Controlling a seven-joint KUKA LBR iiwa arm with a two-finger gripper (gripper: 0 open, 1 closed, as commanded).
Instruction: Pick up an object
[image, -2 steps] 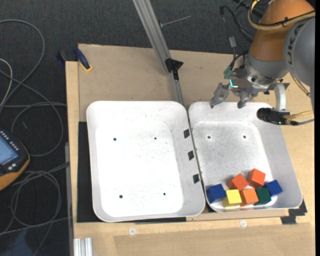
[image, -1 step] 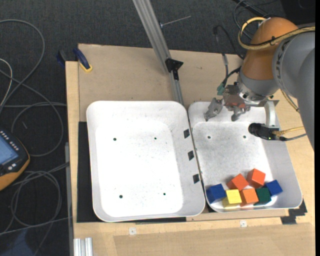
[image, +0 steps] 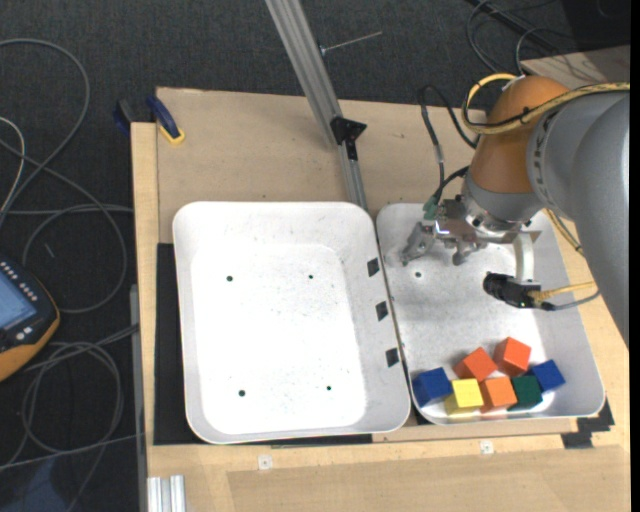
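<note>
Gripper (image: 437, 245) sits low over the far end of the right bin (image: 440, 310), near that bin's far-left corner. Metal fingers splay downward, but whether they are apart or together can't be told from this angle; nothing visible between them. Grey arm (image: 585, 160) with orange band (image: 520, 120) comes in from the right edge of the bench (image: 250, 140).

Task objects: seven small blocks, all clustered at the near end of the right bin, well apart from the gripper. Count by colour: two blue blocks (image: 431, 384), three orange blocks (image: 478, 363), one yellow block (image: 467, 394), one green block (image: 526, 389). Cube-like, solid matte colours, touching or just beside each other in a loose pile against the near rim.

Two bins total, shallow white trays with rounded corners, side by side, touching along the middle. Left bin (image: 200, 240) shows four small dark dots on its floor. Three black clips (image: 381, 310) along the seam between bins.

Bench is pale wood. One slanted metal pole (image: 320, 90) crosses the far edge. Dark carpet with cables (image: 60, 330) to the left.
</note>
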